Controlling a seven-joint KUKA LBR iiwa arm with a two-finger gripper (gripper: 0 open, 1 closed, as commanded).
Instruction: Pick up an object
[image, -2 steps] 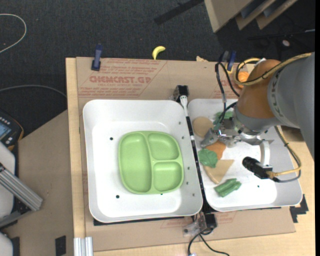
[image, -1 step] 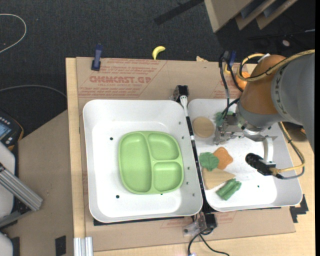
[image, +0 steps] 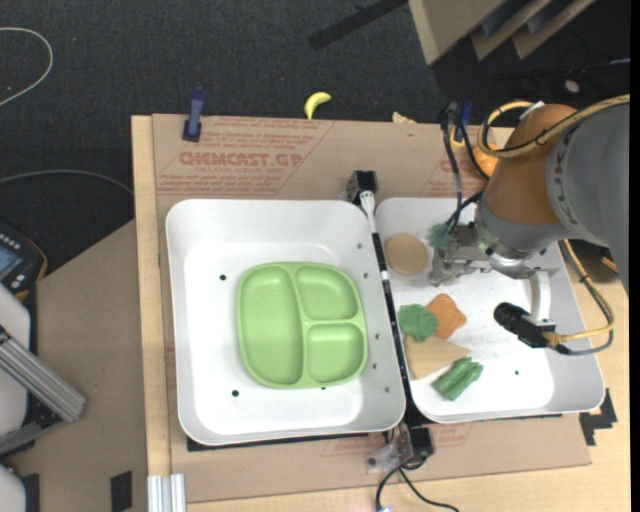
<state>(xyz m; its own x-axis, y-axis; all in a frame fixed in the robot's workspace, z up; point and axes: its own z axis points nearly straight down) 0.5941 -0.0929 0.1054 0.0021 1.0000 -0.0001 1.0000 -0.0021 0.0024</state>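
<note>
Where cardboard (image: 250, 160) covers the bench, two white bins (image: 200, 240); claw (image: 455, 262) state unclear.

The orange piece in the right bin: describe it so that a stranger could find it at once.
Start at the right bin, under the arm. Near its middle lies the orange piece, touching a green leafy piece on its left. It is the one orange thing there; its neighbours are green or tan.

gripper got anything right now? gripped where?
Cannot tell. The gripper is low in the right bin beside the tan disc; nothing visibly sits in its grasp.
</note>
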